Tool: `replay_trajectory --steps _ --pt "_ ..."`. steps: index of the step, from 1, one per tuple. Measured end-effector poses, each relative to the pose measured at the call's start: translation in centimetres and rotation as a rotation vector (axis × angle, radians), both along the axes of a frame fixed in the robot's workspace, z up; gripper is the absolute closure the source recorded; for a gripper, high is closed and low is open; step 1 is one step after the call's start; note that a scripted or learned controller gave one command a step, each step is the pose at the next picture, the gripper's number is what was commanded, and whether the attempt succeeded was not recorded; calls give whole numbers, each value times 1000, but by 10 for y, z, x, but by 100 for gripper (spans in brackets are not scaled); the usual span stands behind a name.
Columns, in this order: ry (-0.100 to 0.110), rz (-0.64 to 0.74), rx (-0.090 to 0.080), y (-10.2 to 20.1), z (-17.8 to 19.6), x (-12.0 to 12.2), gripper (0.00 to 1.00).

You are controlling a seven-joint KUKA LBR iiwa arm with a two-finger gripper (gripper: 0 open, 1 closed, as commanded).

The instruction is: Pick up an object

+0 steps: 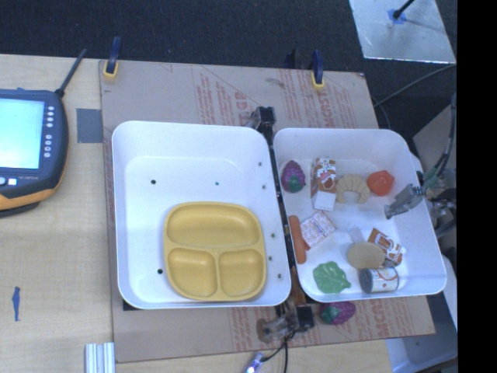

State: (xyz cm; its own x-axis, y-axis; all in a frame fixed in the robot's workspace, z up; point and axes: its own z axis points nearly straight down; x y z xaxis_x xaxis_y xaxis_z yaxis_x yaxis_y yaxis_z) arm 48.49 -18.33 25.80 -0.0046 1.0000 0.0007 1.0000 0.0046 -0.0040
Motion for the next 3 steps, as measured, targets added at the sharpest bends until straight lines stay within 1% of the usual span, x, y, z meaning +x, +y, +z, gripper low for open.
replay_trajectory --steps 1,2,3 --pt "1 2 -1 -25 -99 102 0" --pt "1 0 0 -11 -167 171 0" --pt "1 1 -2 -29 -166 114 0"
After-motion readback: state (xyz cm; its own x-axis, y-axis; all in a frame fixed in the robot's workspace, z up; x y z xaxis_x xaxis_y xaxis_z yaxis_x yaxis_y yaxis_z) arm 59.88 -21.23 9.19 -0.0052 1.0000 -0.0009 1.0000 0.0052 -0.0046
